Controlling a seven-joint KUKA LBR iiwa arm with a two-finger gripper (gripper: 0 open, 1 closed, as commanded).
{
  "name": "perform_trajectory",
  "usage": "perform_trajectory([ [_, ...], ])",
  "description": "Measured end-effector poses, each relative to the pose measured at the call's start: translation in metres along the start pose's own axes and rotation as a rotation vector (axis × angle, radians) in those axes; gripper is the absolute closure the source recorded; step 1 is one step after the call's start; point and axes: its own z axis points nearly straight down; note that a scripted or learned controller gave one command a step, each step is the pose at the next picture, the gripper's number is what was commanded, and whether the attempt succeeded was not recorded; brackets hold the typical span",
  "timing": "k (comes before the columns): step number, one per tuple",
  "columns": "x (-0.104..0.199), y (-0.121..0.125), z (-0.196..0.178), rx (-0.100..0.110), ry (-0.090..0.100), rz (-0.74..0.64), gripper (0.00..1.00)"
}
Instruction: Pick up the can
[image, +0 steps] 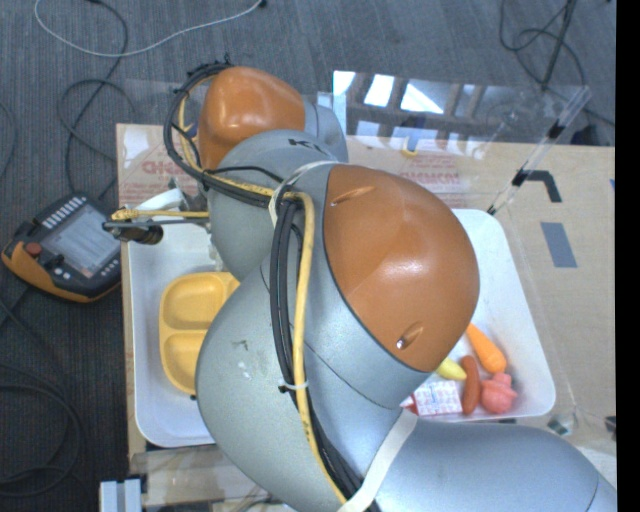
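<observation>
Reddish print is showing on the brown cardboard (440, 176) behind the bins, too faint to read. In the right bin (527, 330) a small white packet (435, 401) is carrying red lettering that is also too small to make out. On the floor to the left, a handheld control pendant (66, 252) with an orange casing is lying screen-up; nothing on its display can be read.

Whether the gripper is released or clenched cannot be told, nor whether it is grasping or touching anything. Where the can is lying cannot be told either, since the arm is covering much of both bins.

The arm (300, 420) is reaching in from the lower right and looming close under the camera. Its thick grey body is rising from the bottom edge, and a large orange dome (400, 265) is bulging over the middle of the bench. A second orange cap (248, 108) is sitting farther back, above the rear of the left bin (142, 400). A bundle of black and yellow cables (296, 300) is running along the grey shell and looping round near the rear cap.

In the left bin a yellow divided tray (192, 330) is lying partly under the arm. In the right bin's near corner an orange carrot-like piece (486, 350), a pink-red lump (497, 392) and a small yellow piece (451, 369) are lying close together, just beside the packet.
</observation>
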Motion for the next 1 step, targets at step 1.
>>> perform_trajectory([
  [1, -0.0002, 0.0016, -0.0082, 0.000, -0.001, -0.013, 1.00],
])
